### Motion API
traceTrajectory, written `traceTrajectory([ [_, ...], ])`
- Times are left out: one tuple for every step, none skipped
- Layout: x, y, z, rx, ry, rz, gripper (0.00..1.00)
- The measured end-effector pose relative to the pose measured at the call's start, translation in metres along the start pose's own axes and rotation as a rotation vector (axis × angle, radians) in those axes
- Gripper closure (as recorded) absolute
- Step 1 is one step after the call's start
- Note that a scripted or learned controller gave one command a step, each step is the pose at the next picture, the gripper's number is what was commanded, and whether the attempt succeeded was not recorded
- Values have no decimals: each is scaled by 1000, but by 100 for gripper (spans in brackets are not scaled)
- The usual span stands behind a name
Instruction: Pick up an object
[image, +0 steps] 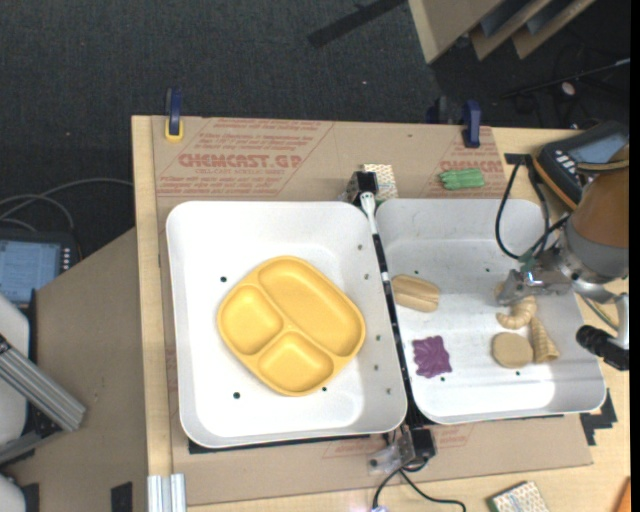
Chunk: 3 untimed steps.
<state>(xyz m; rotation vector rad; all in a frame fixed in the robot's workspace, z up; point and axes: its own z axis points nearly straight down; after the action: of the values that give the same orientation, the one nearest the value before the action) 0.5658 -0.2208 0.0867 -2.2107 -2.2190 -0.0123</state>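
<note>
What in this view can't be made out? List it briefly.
- Gripper: too small and cluttered by cables to tell its state, camera view.
- Grey arm with orange band: cut off by the right edge.
- Small purple flat piece in the right white bin: too small to identify.

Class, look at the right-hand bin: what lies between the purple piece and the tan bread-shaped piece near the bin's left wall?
Nothing. In the camera view, only bare white floor of the right bin separates the purple piece from the tan bread-shaped piece.
</note>
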Motion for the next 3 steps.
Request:
traceTrajectory([
  [-2,-89,-71,3,-10,8,100],
  [-2,-85,-68,0,-11,4,0],
  [51,-3,6,-5,-8,-6,0],
])
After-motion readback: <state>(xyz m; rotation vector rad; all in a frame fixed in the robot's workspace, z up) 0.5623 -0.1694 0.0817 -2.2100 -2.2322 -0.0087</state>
